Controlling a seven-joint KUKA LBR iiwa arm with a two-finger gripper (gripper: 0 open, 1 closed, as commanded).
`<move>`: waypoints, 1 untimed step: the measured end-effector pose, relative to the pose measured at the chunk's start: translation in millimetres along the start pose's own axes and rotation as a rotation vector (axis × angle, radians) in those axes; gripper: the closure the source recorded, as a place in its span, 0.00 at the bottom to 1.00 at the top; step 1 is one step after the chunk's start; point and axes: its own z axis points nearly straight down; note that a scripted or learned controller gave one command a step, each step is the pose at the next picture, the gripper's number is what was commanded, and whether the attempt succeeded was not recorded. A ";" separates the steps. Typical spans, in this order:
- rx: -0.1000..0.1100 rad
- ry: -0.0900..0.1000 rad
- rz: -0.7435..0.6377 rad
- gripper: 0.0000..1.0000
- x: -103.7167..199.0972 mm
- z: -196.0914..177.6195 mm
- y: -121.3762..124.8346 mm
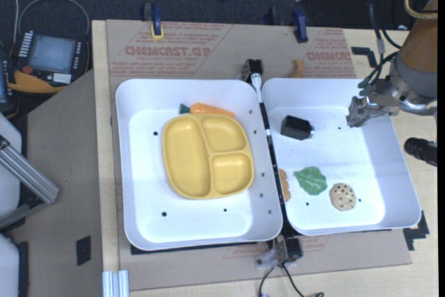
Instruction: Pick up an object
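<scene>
The right bin [389, 170] holds a small black block [296, 127] near its upper left, a green leafy piece [311, 180] and a round speckled cookie [343, 197] lower down. An orange strip [284, 185] lies along its left wall. My gripper [358, 115] hangs over the bin's upper right part, well to the right of the black block, and nothing shows in it. In the left bin [139, 149] lies a yellow divided plate [208, 154], with an orange carrot [208, 109] behind its top edge.
The two bins sit on a cardboard sheet [208, 45] held by blue clamps [157, 21]. A handheld controller [49, 55] lies off the bench at the far left. The arm's body and cables [417, 59] rise over the right bin's upper right corner.
</scene>
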 end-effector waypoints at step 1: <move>-0.001 0.000 0.000 1.00 -0.4 -53.9 1.8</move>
